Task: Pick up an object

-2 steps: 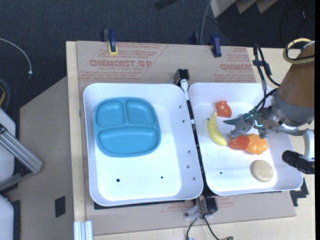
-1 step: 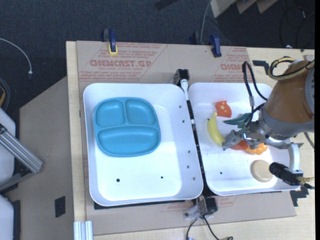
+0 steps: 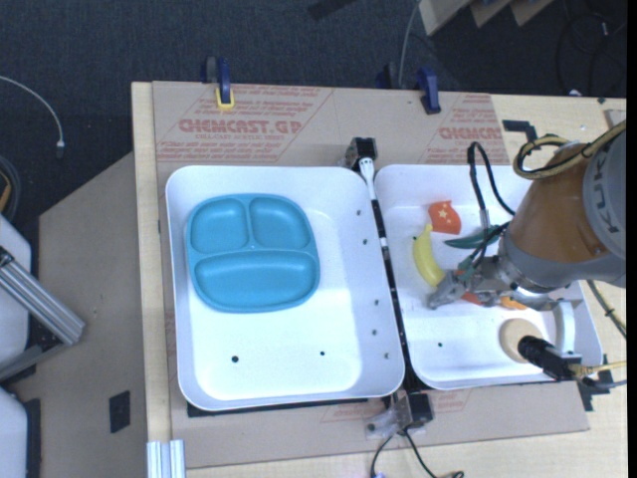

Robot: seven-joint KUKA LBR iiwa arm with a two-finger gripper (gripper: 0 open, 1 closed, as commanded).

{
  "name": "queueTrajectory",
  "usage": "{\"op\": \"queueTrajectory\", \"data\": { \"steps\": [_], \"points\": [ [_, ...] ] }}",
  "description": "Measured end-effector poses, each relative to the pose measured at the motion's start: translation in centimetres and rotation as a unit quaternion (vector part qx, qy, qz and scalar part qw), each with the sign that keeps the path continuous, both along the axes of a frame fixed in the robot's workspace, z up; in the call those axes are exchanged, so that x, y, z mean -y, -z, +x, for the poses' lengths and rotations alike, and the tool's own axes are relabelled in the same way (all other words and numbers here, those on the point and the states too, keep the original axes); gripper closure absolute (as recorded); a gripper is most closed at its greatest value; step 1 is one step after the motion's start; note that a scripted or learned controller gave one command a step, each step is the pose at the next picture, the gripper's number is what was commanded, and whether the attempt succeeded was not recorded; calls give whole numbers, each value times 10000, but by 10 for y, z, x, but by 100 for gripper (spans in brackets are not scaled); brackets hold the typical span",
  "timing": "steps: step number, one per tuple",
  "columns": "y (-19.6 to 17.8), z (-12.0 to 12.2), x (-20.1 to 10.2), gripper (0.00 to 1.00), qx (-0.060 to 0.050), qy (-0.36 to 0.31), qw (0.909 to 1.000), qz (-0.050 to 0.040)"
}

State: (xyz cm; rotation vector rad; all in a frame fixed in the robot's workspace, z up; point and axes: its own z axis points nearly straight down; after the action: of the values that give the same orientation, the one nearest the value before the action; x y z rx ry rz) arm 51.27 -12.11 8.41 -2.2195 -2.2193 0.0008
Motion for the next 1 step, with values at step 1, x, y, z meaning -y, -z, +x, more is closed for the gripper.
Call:
{"op": "queueTrajectory", "data": {
  "steps": [1],
  "points": [
    [-11,0,1,100,21,8,10000,-14]
  ]
}}
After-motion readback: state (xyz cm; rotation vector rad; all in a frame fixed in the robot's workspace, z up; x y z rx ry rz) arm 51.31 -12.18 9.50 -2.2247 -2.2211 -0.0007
